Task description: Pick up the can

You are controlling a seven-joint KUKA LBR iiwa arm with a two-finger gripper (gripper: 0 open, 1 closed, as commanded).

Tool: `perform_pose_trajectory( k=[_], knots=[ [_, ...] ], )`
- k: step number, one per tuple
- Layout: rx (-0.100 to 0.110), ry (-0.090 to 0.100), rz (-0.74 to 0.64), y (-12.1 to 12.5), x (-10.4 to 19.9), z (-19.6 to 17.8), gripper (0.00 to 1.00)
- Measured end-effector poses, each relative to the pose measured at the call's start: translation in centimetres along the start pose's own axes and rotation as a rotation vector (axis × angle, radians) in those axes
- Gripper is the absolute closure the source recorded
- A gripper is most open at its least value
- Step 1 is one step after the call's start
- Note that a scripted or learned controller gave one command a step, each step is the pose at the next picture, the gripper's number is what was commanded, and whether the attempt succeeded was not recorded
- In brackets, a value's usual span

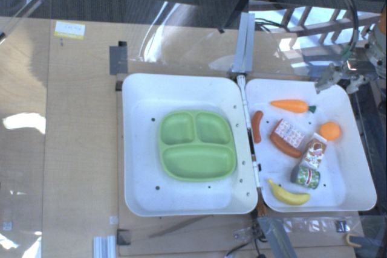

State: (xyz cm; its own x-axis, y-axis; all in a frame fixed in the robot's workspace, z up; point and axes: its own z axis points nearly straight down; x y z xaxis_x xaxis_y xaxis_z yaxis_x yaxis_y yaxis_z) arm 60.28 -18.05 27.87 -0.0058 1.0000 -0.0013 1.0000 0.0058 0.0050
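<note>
1. The can (305, 176) lies on its side in the right bin (357, 187), toward that bin's near edge (green label, pale end).
2. Around the can: a small carton (315, 152) touches it on the far side, a banana (288, 193) curves just beside it on the near-left, and a sausage (284, 144) lies beyond the carton.
3. Farther from the can sit an orange ball (330, 130), a carrot (292, 106), a red-patterned box (289, 133) and a second sausage (257, 126).
4. The gripper (329, 77) hangs over the right bin's far edge, well apart from the can; whether its jaws are open or closed cannot be told.
5. The left bin (139, 148) holds a green divided plate (196, 145).
</note>
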Motion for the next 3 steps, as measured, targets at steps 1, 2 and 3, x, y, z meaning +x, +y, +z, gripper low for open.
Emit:
perform_pose_trajectory(
  k=[1, 2, 3],
  knots=[
    [0.001, 0.0, -0.118, -2.1, -2.4, 11.5, 0.0],
    [-0.007, -0.004, -0.371, -9.6, -2.5, 19.0, 0.0],
    [-0.01, -0.001, -0.115, -6.3, 4.7, 18.9, 0.0]
  ],
)
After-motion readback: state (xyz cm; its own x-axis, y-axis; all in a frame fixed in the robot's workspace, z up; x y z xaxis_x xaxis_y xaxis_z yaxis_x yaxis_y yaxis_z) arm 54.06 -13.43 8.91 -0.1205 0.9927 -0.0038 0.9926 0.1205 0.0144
